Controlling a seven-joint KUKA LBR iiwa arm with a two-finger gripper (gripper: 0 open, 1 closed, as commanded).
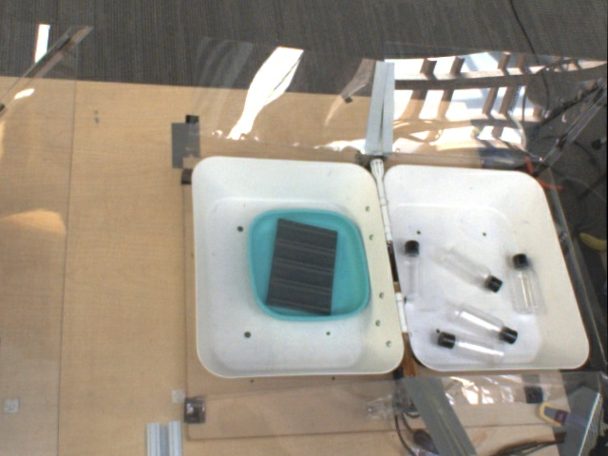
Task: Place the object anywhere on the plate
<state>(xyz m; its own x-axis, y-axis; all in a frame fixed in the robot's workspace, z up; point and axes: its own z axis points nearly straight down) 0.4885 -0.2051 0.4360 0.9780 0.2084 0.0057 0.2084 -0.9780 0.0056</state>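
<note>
The dark ribbed rectangular block [303,268] sits flat on the teal square plastic plate [356,283] in the left white bin [218,340] — looks done. Clear capped vials [471,267] lie scattered at 3 o'clock; end effector state — can't tell.

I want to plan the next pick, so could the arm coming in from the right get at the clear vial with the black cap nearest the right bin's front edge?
Probably yes. That clear black-capped vial lies flat in the right white bin, apart from the other vials, with nothing over it.
</note>
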